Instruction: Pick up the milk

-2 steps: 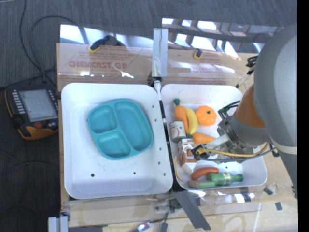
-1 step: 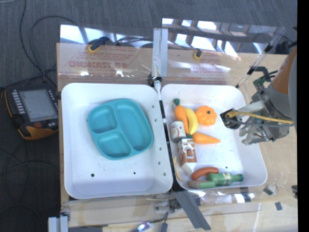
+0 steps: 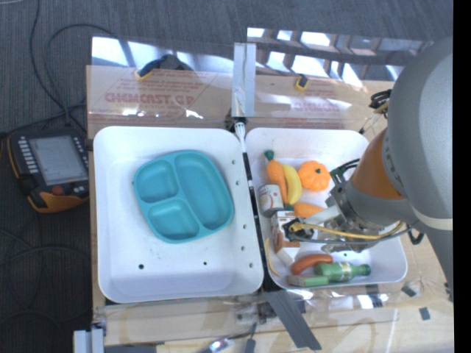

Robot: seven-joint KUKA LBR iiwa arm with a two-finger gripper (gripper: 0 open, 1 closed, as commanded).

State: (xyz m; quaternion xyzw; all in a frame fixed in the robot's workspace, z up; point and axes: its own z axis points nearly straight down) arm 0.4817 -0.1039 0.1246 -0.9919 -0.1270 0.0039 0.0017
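Robotics lab: grey carpet w/ loose cables (image 3: pixel 44 57), teach pendant (image 3: pixel 50 166) on floor, two white bins (image 3: pixel 110 271) on desk.

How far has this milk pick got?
Done: the arm has reached into the right bin, and the gripper sits low by the milk near the bin's left wall. In hand: nothing visibly; the carton lies among the food items. Left: grasp and lift it.

Your milk (image 3: pixel 282 239) is a small carton with a brown and white label. It lies in the right bin (image 3: pixel 383 269), near its left wall.
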